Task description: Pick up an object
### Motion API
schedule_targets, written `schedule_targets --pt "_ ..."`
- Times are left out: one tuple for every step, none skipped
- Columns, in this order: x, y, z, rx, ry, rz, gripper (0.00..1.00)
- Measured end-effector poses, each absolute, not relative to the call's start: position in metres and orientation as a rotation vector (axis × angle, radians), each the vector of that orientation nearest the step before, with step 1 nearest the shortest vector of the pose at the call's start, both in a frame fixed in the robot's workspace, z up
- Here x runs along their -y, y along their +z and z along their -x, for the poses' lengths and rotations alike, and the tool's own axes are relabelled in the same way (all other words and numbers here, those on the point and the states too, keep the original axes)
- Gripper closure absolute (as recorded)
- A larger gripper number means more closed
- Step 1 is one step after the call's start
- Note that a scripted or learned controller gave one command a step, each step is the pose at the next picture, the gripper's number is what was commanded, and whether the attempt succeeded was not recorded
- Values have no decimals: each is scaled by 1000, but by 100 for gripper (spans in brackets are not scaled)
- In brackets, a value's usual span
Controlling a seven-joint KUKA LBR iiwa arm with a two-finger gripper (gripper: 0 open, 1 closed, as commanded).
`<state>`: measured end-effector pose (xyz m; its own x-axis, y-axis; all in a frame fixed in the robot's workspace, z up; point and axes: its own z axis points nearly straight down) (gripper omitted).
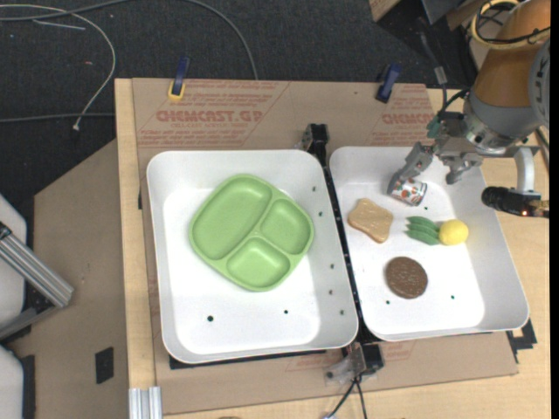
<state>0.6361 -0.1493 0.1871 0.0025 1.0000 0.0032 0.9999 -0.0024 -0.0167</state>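
My gripper is hanging over the upper part of the right bin, and its two fingers are standing spread apart, one reaching down-left and the other sitting to the right, with nothing showing between them. The tip of the left-reaching finger is coming down at a small silver can, which is lying tilted on the bin floor near the bin's back wall; I am not able to tell whether the finger is touching it or just hovering beside it. Below and left of the can a slice of toast is lying flat, and to its right a yellow lemon is resting against a green leafy piece, the two touching. Nearer the front of the bin a round brown cookie is lying by itself, apart from the others. Across the divider, the left bin is carrying a green sectioned plate, turned at an angle. Both bins are sitting on a cardboard-covered bench.
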Motion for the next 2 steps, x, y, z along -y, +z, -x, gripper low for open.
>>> schedule_targets --pt "149 197 -639 2221 0 2220 0" --pt "152 146 -629 2217 5 2218 0"
